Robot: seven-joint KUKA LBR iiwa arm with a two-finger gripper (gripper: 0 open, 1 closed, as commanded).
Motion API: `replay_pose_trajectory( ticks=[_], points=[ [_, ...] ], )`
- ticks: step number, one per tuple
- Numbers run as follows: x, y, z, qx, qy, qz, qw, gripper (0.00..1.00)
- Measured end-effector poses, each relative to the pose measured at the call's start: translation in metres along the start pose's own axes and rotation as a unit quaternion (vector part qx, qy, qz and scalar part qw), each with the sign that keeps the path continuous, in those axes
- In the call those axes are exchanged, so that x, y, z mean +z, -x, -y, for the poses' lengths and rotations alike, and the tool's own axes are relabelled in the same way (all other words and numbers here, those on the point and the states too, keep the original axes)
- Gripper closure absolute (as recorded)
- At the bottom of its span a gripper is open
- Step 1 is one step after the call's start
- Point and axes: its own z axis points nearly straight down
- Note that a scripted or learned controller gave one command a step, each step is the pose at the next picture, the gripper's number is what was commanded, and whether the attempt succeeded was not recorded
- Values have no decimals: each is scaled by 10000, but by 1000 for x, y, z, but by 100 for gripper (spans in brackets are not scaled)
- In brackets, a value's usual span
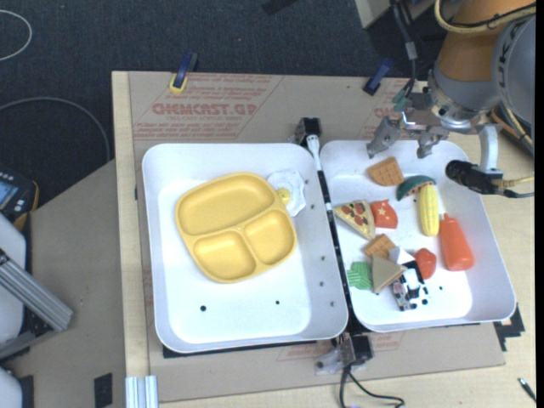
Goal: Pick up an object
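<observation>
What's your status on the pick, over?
Gripper open, holding nothing, above the right bin's far end. Cracker just below it, untouched. Corn cob and pizza slice close by, nothing blocking.

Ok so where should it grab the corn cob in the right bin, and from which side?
Grip the corn cob across its narrow middle, coming straight down from above. It lies flat, long axis running toward the camera, with bare bin floor on its left. The carrot sits close on the right, so that finger likely has little room. The gripper hangs open nearby.
</observation>
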Motion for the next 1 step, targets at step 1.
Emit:
replay_pose_trajectory(
  ticks=[1],
  points=[
    [-8,0,-3,-10,72,9,10000,0]
  ],
)
